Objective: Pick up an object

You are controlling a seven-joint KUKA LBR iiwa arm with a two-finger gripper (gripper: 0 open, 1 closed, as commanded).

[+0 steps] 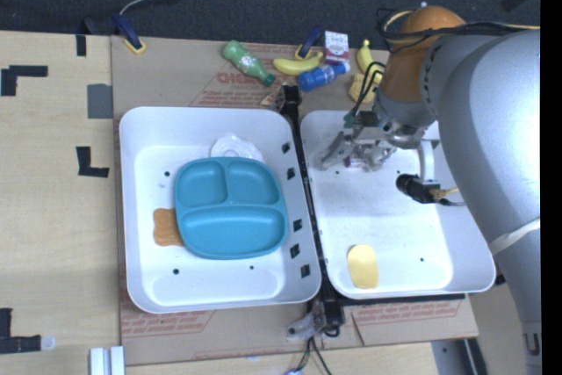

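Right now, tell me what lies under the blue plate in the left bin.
An orange flat piece sticks out from under the blue plate's left edge, and a pale clear thing shows at its far edge. How far either reaches underneath is covered.

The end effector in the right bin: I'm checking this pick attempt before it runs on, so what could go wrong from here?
1. The end effector sits near the right bin's back left corner, while the yellow object lies near the front wall. A grasp made here would likely miss it.
2. It works close to the divider between the bins, so a descent may clip that edge.
3. A dark cable part hangs low over the bin and could snag.
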